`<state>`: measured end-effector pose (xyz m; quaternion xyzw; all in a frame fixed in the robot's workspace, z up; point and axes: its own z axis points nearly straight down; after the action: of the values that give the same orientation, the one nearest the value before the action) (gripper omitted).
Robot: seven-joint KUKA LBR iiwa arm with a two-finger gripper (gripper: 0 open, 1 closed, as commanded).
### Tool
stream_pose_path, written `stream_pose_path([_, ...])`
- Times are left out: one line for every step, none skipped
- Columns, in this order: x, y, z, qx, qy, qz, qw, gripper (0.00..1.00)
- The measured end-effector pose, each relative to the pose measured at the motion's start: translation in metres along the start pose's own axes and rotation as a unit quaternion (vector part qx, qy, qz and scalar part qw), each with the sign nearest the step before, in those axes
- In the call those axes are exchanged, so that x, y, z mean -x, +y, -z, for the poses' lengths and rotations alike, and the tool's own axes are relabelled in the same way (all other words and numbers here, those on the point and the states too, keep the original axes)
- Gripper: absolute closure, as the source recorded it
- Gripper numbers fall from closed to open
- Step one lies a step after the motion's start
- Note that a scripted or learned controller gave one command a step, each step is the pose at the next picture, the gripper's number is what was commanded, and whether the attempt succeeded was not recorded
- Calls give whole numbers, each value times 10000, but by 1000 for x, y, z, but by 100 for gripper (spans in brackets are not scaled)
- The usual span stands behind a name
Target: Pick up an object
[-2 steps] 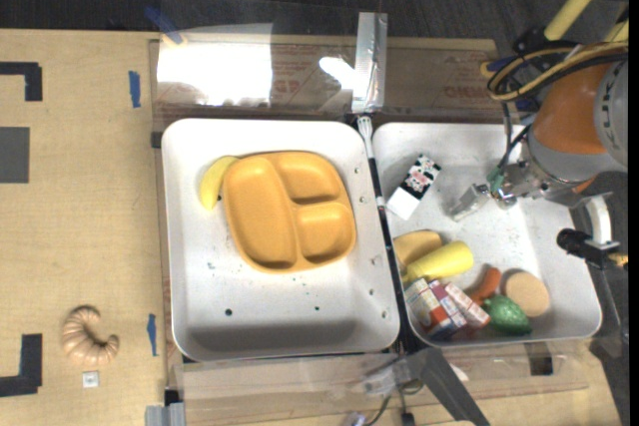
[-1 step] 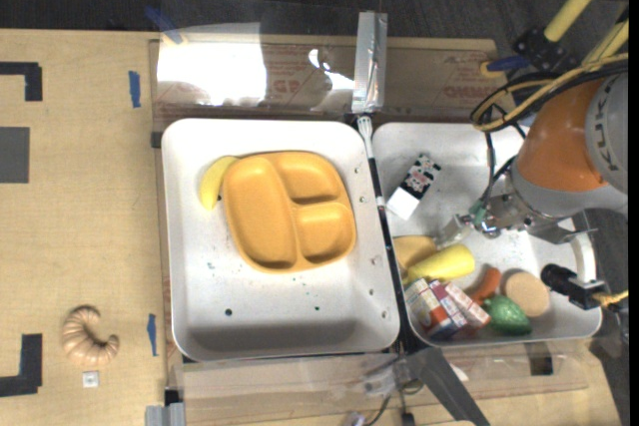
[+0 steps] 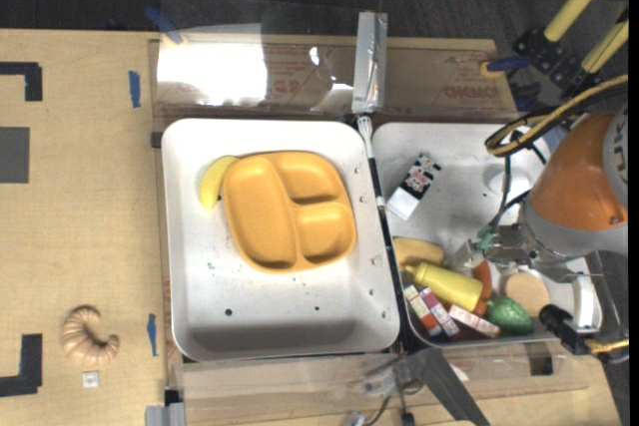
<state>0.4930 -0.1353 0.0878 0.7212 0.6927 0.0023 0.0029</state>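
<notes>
The right bin (image 3: 454, 150) holds a heap of toy food along its front edge: a yellow bottle (image 3: 449, 284), a banana (image 3: 417, 250), a green piece (image 3: 510, 313), an orange carrot-like piece (image 3: 483, 275), a beige disc (image 3: 529, 290) and small red and white boxes (image 3: 432, 310). A white box with black marks (image 3: 413, 185) lies further back. My gripper (image 3: 496, 249) reaches down from the right, under the orange wrist band (image 3: 579, 190), just above the carrot-like piece and the heap. Nothing shows as held.
The left bin (image 3: 190, 244) carries an orange divided plate (image 3: 288, 209) with a yellow banana (image 3: 212, 180) tucked under its left edge. A toy croissant (image 3: 88, 334) lies on the bench at the far left. Cables and yellow bars cross the upper right.
</notes>
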Motion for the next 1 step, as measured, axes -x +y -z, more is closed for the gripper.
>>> stream_pose_path([0,2,11,23,-8,-2,10000,100])
